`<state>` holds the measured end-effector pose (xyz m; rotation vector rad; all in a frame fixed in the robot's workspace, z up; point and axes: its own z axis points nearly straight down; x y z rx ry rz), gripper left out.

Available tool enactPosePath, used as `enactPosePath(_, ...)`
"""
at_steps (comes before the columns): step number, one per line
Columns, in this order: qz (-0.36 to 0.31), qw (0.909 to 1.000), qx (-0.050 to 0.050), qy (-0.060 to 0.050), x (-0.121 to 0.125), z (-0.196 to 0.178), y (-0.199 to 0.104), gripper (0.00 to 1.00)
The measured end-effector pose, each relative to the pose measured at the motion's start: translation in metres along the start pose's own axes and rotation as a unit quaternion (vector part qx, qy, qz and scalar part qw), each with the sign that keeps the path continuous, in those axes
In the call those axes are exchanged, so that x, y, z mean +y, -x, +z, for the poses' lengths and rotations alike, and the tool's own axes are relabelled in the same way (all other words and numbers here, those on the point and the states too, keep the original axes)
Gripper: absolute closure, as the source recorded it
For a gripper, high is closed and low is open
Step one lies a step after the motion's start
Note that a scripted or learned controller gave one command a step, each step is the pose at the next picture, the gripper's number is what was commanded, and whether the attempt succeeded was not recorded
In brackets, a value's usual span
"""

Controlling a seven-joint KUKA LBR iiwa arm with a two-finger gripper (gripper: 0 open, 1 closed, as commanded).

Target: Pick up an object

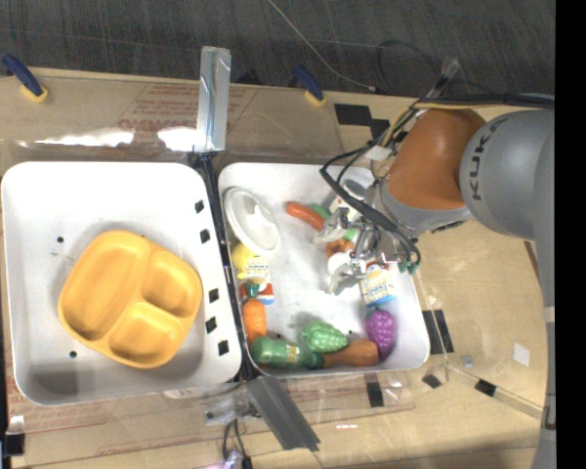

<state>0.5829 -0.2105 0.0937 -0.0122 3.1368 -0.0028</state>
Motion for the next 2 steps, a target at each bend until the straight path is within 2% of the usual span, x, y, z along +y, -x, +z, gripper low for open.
enactPosePath(1, 0.06, 0.9982, 0.002, 0.001, 0.037, 0.001, 0.01, 0.0)
enactPosePath(2, 0.057, 0.9984, 0.001, 0.001, 0.001, 0.0, -0.037, 0.0)
